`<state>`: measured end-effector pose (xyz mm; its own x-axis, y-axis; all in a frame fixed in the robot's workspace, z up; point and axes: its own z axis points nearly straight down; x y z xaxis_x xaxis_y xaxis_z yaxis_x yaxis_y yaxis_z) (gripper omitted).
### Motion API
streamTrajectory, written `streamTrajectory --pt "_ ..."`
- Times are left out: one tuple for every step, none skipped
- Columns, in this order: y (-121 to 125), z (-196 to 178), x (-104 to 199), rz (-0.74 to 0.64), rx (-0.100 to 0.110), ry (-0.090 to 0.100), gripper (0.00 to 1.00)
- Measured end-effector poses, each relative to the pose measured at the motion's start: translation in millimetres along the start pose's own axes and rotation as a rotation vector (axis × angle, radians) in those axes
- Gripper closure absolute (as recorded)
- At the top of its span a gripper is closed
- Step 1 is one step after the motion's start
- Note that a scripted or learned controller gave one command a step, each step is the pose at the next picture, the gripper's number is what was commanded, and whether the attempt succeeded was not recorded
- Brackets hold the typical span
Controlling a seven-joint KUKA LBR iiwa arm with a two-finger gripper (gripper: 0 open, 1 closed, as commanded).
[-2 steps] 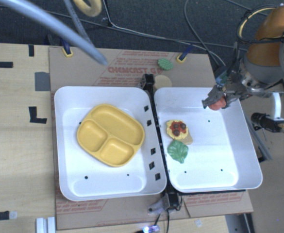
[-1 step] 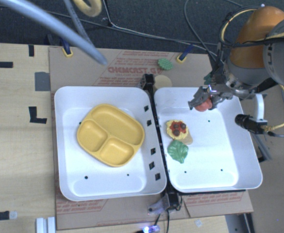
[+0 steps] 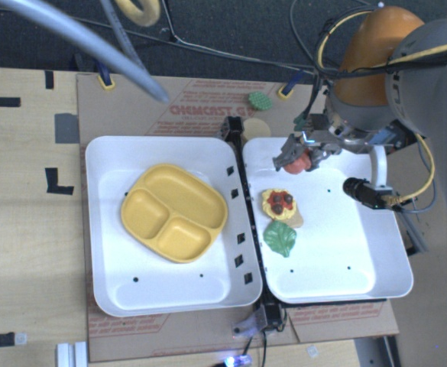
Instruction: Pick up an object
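Where the arm (image 3: 391,60) reaches in from the right, its gripper (image 3: 296,159) is seen over the far left part of the right bin (image 3: 361,258), above the white floor. A small red object (image 3: 299,163) is seen between the dark fingertips, so the fingers appear pinched on it; what kind of object it is cannot be told, and whether it is lifted clear of the bin floor cannot be judged from this view.

Just near of the gripper, a small yellow toy food piece with red and dark toppings (image 3: 279,203) is laid on the floor of the right bin, close to the divider between the bins. A green leafy toy piece (image 3: 280,238) is placed just near of that, touching or almost touching it. Both are apart from the gripper.

In the left bin (image 3: 116,281), a yellow three-compartment plate (image 3: 173,212) is set at a tilt to the bin's walls, roughly in the middle. Its compartments are seen bare.

Beyond the bins, on the brown cardboard sheet (image 3: 200,105), a small green object (image 3: 260,100) is seen, with a pale round piece (image 3: 257,126) just near of it at the far edge of the right bin.
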<state>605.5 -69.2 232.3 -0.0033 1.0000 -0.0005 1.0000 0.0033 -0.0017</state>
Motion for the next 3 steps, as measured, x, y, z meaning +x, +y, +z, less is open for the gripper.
streamTrajectory --pt "-2 -8 56 -0.004 -0.002 0.002 1.0" --pt "2 4 104 -0.002 0.001 0.001 1.0" --pt "0 16 155 -0.002 0.002 0.0 1.0"
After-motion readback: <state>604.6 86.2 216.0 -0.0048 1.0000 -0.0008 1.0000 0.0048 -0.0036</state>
